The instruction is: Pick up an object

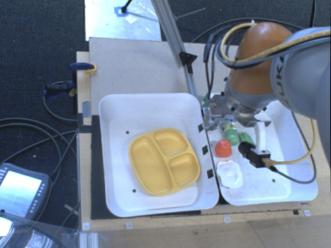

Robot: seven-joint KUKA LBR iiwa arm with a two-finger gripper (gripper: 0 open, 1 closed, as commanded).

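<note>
Objects for picking lie in the right bin (289, 190): a green piece (232, 136), a red piece (223, 149) just beside it and a small white cup-like item (229, 173) nearer the front edge, all resting on the bin floor. We see the gripper (223, 119) low over the green piece, but the wrist hides its tips, so we cannot tell whether it is open or has hold of anything. We judge the pick not yet done. The left bin (114, 138) holds a yellow divided tray (164, 160).
</note>
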